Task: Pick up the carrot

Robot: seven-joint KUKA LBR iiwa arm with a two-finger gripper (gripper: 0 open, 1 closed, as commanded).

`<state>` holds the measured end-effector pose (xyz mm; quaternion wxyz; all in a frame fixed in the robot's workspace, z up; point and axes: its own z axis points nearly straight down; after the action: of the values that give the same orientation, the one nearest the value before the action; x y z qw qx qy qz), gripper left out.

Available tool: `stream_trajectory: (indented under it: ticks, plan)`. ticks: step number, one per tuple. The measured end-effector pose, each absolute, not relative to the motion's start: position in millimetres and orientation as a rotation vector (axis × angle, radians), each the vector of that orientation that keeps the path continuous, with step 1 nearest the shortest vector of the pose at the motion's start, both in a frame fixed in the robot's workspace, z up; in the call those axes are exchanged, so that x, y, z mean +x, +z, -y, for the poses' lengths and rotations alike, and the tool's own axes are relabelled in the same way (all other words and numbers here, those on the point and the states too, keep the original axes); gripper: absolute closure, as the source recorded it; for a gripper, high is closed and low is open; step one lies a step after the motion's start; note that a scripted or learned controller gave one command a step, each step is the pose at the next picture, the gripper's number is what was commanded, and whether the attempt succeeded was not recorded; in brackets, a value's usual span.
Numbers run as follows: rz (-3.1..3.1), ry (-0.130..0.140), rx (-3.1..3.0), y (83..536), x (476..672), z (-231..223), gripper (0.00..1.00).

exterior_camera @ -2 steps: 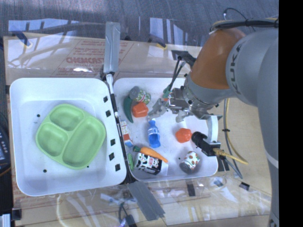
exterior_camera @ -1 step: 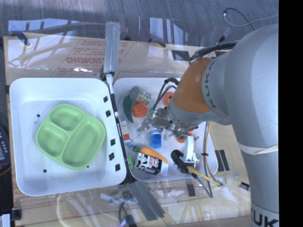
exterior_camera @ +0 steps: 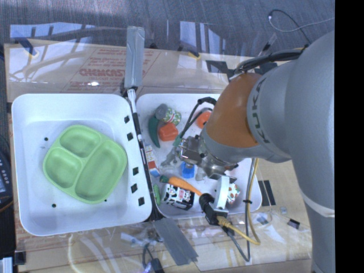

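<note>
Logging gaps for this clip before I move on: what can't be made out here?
- gripper: camera view; the arm's wrist covers most of it, so the state of the jaws is unclear.
- right bin: camera view; the arm hides much of its floor.
- carrot: camera view; partly overlapped by the wrist, full length unclear.
- Small items near the bin's top: too small to identify.
</note>
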<state>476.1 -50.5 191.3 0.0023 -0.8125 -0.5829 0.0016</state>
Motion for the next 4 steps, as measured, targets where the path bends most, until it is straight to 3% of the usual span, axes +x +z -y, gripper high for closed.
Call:
stream_trajectory:
  ticks: [1, 2, 4]
  plan:
    - [1.792, 0.003, -2.577, 191.1, 476.6, -3.4, 0.0]
    - [2.421, 0.006, -1.992, 190.2, 475.5, 36.6, 0.0]
    - [2.708, 0.0, -1.593, 202.3, 477.2, 44.8, 0.0]
